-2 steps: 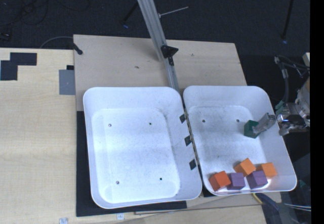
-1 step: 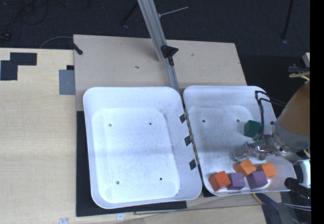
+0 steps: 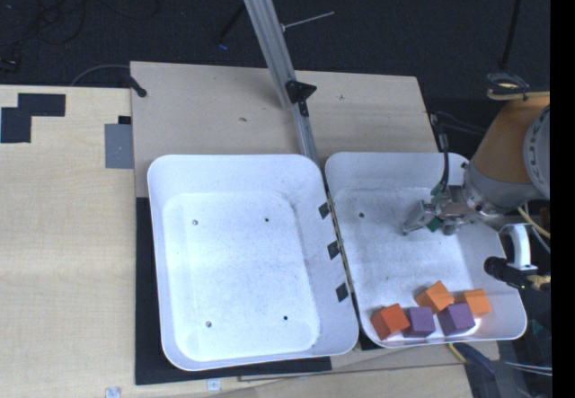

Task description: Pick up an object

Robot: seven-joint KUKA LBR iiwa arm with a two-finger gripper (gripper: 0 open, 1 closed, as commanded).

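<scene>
Several small blocks lie along the near edge of the right bin point(image 3: 377, 181): an orange block point(image 3: 390, 320), a purple block point(image 3: 420, 322), a second orange block point(image 3: 437, 296), a second purple block point(image 3: 457, 317) and a third orange block point(image 3: 477, 302). My gripper point(image 3: 422, 222) is low over the middle right of this bin, reaching in from the right. It is well above the blocks in the view and apart from them. Nothing shows in its grasp.
The left bin point(image 3: 180, 173) stands beside the right one, joined by black clips point(image 3: 332, 249). A slanted metal rail point(image 3: 269, 37) rises behind the bins. The arm's orange band point(image 3: 508, 145) is at the right edge, above a black fitting point(image 3: 510, 270).
</scene>
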